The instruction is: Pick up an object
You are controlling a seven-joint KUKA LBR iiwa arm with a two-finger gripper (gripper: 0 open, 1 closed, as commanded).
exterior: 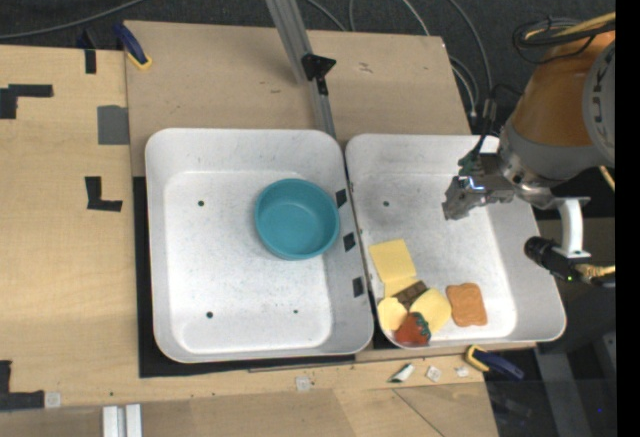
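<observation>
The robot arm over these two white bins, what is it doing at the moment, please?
The grey and orange arm reaches in from the right, and its gripper is above the right bin, near that bin's upper right part. Nothing shows between its fingers. The small items lie at the bin's near end: a yellow block, an orange piece and a red and yellow cluster. A blue bowl sits in the left bin. No pick has happened yet.

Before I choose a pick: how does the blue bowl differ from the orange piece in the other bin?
The blue bowl is round, hollow and open side up; the orange piece is flat and roughly rectangular. The bowl is clearly larger. The bowl sits alone in the left bin, while the orange piece lies in the right bin close to a cluster of yellow blocks. Both rest on a bin floor, apart from the gripper.
</observation>
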